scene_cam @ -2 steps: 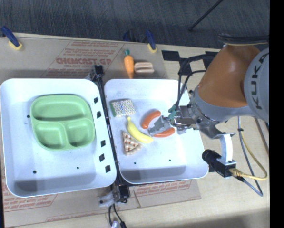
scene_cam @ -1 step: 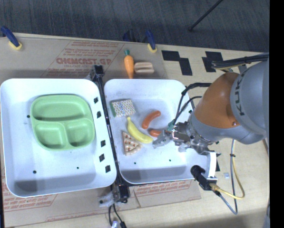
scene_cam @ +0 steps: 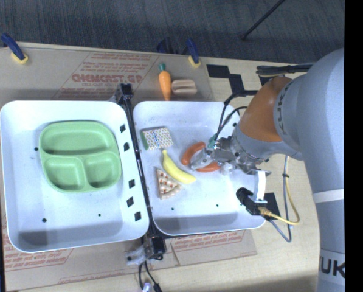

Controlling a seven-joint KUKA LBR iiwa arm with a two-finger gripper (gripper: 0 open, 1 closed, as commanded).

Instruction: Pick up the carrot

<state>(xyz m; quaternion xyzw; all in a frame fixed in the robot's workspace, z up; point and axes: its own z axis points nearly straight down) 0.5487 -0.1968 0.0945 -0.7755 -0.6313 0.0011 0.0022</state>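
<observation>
The carrot (scene_cam: 164,84), orange with a green top, lies on the cardboard just behind the right bin (scene_cam: 224,215), outside both bins. My gripper (scene_cam: 205,160) is low inside the right bin, well in front of the carrot and to its right. It hangs right over an orange-red sausage-like piece (scene_cam: 191,152) that pokes out on its left and lower side. The wrist hides how the gripper meets that piece.
A brown bun-like item (scene_cam: 183,87) lies beside the carrot. In the right bin are a banana (scene_cam: 177,170), a pizza slice (scene_cam: 166,184) and a checkered square (scene_cam: 157,137). The left bin (scene_cam: 17,224) holds a green divided plate (scene_cam: 81,154).
</observation>
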